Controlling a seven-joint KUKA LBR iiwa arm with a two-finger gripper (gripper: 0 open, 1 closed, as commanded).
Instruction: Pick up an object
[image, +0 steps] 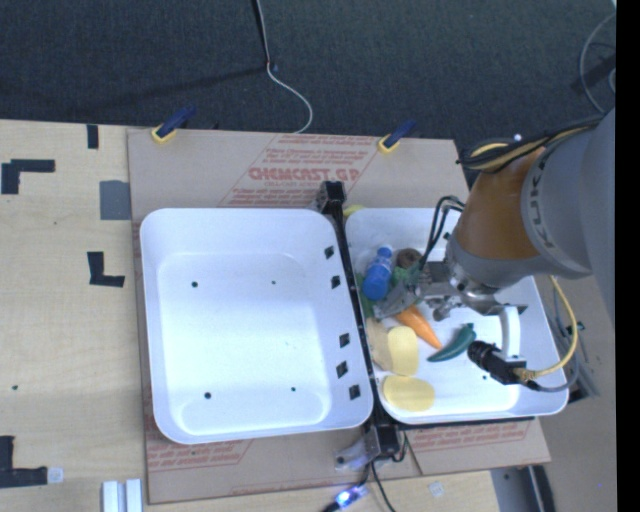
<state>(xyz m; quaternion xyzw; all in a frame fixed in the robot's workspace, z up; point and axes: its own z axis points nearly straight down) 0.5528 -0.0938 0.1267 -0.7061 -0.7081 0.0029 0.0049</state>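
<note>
The right bin (533, 403) holds a blue bottle (378, 275), an orange carrot (420, 325), a dark green pepper-shaped piece (456, 344), a pale yellow block (402, 349) and a yellow round piece (409, 393). A small brownish thing (406, 260) lies behind the bottle. My gripper (408, 297) reaches down from the right, low over the heap between the blue bottle and the carrot. The grey arm with its orange band (497, 212) covers the bin's back right part.
The left bin (240, 320) stands alongside, the two sharing a middle wall with black clips (343, 300). Both bins rest on a cardboard sheet (290, 170) with blue-and-yellow clamps at its back corners. A thin cable hangs down at the back.
</note>
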